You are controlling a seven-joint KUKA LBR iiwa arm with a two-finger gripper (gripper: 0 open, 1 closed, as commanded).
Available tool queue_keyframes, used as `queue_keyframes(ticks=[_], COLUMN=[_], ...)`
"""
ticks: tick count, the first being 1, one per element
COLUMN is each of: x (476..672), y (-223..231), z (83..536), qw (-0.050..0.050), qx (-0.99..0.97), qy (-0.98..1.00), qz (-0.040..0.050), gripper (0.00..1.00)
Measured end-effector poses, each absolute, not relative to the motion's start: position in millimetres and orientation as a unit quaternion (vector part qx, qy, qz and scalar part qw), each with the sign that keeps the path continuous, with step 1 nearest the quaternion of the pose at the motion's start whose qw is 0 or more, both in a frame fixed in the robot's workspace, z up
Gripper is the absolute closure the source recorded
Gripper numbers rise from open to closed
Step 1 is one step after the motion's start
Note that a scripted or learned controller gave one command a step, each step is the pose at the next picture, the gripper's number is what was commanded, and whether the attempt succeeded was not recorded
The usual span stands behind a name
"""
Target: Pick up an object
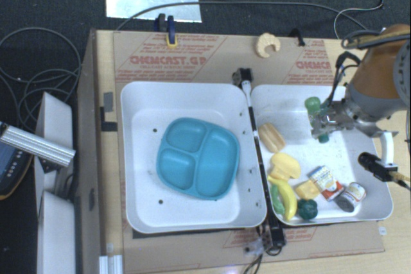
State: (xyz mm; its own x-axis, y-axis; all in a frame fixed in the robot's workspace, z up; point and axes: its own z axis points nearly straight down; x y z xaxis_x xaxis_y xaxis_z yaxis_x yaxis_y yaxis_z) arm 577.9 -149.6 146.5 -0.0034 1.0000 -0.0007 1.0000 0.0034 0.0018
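Bench (192, 54): brown board printed with red lettering, bearing two white bins side by side.
Left bin (138, 112): holds a blue divided plate (197, 158), three compartments, lying flat near the middle.
Right bin (372, 202): holds the small items, mostly crowded toward its near edge.
Arm (382, 83): grey and orange, entering from the right, cut off by the frame edge.
Gripper (321, 125): low over the far part of the right bin; whether its pincer is apart or together cannot be made out.
Green object (313, 105): at the gripper, long axis roughly upright in view; partly hidden, identity unclear.
Banana (284, 197): near corner, long axis running toward the near edge.
Bread roll (271, 136): beside the divider, angled.
Yellow piece (285, 165).
Can (349, 196): on its side.
Packet (325, 179).
Dark green lump (307, 209).
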Motion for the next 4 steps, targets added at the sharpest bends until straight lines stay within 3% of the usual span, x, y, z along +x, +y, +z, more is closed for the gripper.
queue_keyframes(ticks=[1, 2, 3, 4], x=[534.6, 582.1, 567.0, 616.5], y=[-155, -80, -28, -22], z=[199, 216, 204, 184], qw=[0.001, 0.001, 0.0, 0.0], qx=[0.707, 0.706, 0.706, 0.705], qy=[0.708, 0.708, 0.709, 0.709], qz=[0.0005, 0.0009, 0.0004, 0.0003], gripper=[1.0, 1.0, 1.0, 1.0])
